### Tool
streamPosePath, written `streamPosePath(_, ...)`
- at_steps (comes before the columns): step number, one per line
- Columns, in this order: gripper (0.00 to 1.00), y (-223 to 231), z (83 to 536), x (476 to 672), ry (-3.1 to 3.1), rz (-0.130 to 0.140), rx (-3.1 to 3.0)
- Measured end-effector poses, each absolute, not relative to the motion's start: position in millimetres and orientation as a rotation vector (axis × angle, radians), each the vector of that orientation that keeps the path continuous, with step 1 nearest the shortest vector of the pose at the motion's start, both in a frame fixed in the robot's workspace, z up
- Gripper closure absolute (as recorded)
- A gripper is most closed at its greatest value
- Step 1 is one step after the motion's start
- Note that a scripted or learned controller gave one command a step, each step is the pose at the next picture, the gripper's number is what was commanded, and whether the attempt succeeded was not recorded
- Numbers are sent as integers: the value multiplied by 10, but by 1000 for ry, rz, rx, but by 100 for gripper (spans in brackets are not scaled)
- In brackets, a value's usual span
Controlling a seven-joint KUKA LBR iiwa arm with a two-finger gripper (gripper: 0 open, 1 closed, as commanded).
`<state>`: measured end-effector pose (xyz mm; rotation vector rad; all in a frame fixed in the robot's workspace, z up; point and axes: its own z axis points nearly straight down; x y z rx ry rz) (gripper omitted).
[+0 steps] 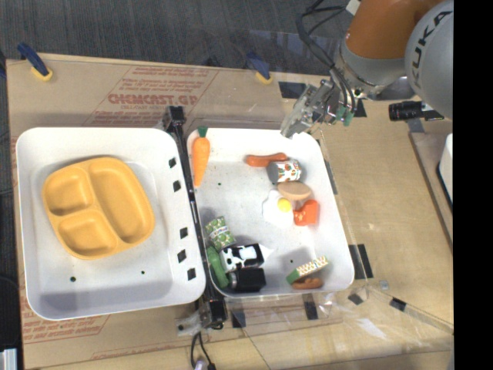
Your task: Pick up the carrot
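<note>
The table [115, 91] is seen to carry two white bins side by side. The left bin [31, 230] is occupied by a yellow divided plate [96, 205]. The right bin [231, 149] is taken here as the landmark. The grey arm [400, 29] is held above its far right corner, and the hand [296, 126] is seen just over that corner's rim, with nothing pinched; whether it is spread or pressed together cannot be told. The carrot [199, 158] is laid along the bin's left wall, near its far left corner, leaf end pointed away. A sausage [266, 160], a can [286, 172] and a fried egg [279, 205] are found toward its middle.
</note>
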<state>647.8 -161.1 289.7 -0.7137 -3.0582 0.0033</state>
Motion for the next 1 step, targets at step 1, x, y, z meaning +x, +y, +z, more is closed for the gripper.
streamPosePath(1, 100, -2122, 3129, 6476, -3066, 4, -713)
